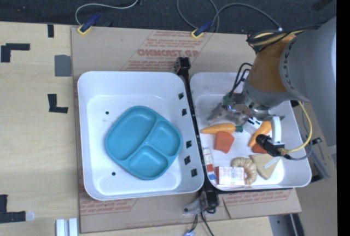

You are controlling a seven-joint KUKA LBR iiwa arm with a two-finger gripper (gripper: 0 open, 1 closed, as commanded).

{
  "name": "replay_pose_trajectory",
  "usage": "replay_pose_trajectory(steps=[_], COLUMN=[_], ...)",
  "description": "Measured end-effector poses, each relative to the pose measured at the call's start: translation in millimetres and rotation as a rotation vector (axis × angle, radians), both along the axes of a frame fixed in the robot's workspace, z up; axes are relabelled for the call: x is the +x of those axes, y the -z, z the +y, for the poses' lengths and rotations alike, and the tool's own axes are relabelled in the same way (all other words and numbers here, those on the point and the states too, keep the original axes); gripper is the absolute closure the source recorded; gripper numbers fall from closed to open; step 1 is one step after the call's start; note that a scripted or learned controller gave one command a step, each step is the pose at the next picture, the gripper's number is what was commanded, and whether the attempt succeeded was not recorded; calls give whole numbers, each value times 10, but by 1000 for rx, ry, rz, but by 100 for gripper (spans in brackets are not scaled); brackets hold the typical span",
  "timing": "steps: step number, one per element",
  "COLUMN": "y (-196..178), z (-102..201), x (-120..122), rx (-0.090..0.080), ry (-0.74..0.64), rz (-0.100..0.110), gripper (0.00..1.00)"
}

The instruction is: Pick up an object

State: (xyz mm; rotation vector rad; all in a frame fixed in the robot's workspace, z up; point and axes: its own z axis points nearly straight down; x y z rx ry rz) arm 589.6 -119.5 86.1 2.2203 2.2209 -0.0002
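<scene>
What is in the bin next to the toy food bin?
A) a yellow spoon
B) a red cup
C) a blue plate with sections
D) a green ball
C: a blue plate with sections lies in the left bin, nothing else visibly beside it.

The shallow white plastic bin [93, 136] on the left is showing a light blue divided plate [143, 142]. The matching white bin [298, 172] on the right is displaying an orange carrot [218, 128], a red-orange block [223, 142], a tan pastry [246, 168] and a red-and-white carton [230, 176]. Brown cardboard [131, 49] with red lettering is lying beneath.
</scene>
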Motion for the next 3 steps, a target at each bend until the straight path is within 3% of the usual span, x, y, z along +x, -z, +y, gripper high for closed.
replay_pose_trajectory(steps=[1, 2, 3], y=[-6, 12, 39], z=[26, 91, -52], x=[-303, 541, 648], rx=[-1, 4, 22], ry=[-1, 2, 6], rz=[-5, 14, 52], gripper=[0, 0, 0])
